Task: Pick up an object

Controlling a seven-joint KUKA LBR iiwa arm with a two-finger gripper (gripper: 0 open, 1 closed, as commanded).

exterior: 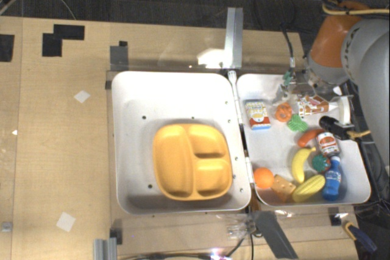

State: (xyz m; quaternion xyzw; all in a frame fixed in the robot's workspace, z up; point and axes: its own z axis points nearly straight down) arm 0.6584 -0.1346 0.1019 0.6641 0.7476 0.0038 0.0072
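Many small toys in right bin [359, 189]; gripper [297, 86] grip state unclear; banana [299, 164] light, smooth—pinch across middle.

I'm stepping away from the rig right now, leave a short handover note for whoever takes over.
Gripper: over the right bin's far end, near a small carton; fingers unclear, nothing seen held.
Right bin: toys piled up, including bananas, an orange, a blue bottle and a box.
Left bin: a yellow tray.
Done: no pick visible yet.
Left: grasp one object and lift it.
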